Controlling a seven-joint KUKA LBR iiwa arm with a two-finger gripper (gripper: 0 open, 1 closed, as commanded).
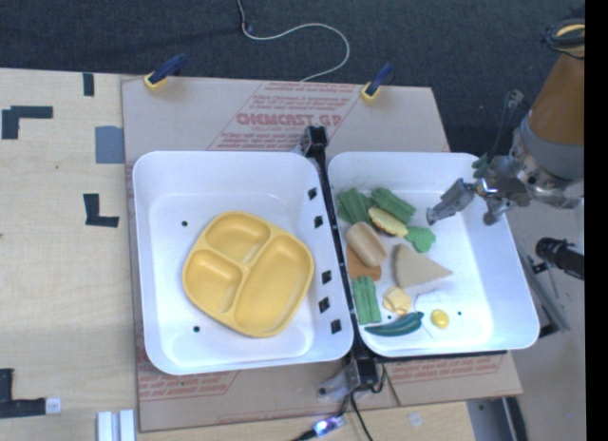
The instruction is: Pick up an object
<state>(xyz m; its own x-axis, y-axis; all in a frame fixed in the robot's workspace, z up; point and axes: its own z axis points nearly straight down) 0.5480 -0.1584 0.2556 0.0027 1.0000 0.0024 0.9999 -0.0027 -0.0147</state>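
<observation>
Pincer: the pincer (459, 198) is hanging over the upper right part of the right bin (494, 282), reaching in from the arm (560, 116); nothing is sitting between its fingers, and whether they are apart or together I cannot tell from where I am standing.
Nearest things: a small green piece (421, 238) is lying just below and to the left of the pincer, with a yellow piece (388, 221) and green bean-like pieces (372, 203) further to its left.
Further things: a beige wedge (418, 267) is lying below the pincer; below that a small yellow ball (439, 317) and a dark green pod (394, 327) are resting near the bin's front edge.
Far side: the yellow divided plate (249, 273) is sitting in the left bin (161, 239), well apart from the pincer.
Progress: as I judge it, nothing is being lifted; every piece is lying on the bin floor, so choosing, descending, closing and raising are all left to do.
Table: the table (57, 239) is carrying both bins on a cardboard sheet (275, 121).
</observation>
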